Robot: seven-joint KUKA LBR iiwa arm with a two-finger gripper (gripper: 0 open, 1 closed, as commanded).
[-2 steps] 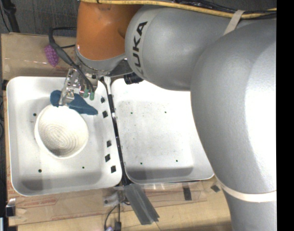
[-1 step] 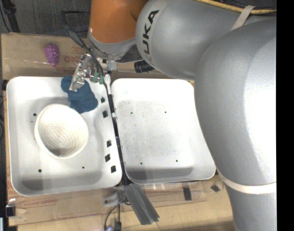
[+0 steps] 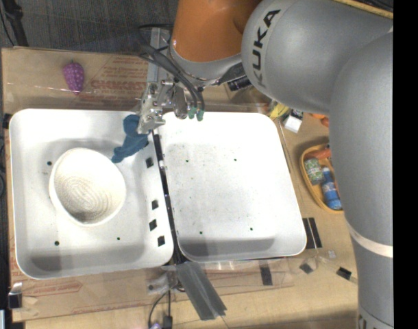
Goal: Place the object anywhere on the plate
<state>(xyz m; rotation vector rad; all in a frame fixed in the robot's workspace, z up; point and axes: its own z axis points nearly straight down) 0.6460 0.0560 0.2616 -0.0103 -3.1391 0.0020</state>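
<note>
The arm [image 3: 312, 53], grey with an orange band above the wrist, enters from the right and covers the upper right of the camera view; its wrist ends above the far rim where the two bins meet. The tabletop [image 3: 92, 279] carries both bins side by side. The right bin [image 3: 229, 184] lies below and to the right of the end effector; the left bin [image 3: 31, 252] lies below and to the left of it. The plate [image 3: 88, 185], white and round with a ribbed centre, rests in the left bin, well apart from the end effector and down-left of it. The end effector [image 3: 153, 115] hangs over the far right corner of the left bin, just beside the divider between the bins; whether it is spread or pressed together cannot be told. The blue object [image 3: 130, 141] sits just below the end effector, touching or nearly touching it, in the left bin; it lies near the plate's upper right edge, apart from the plate. A small purple object [image 3: 74, 76] lies on the tabletop beyond the left bin, well to the left of the end effector.
</note>
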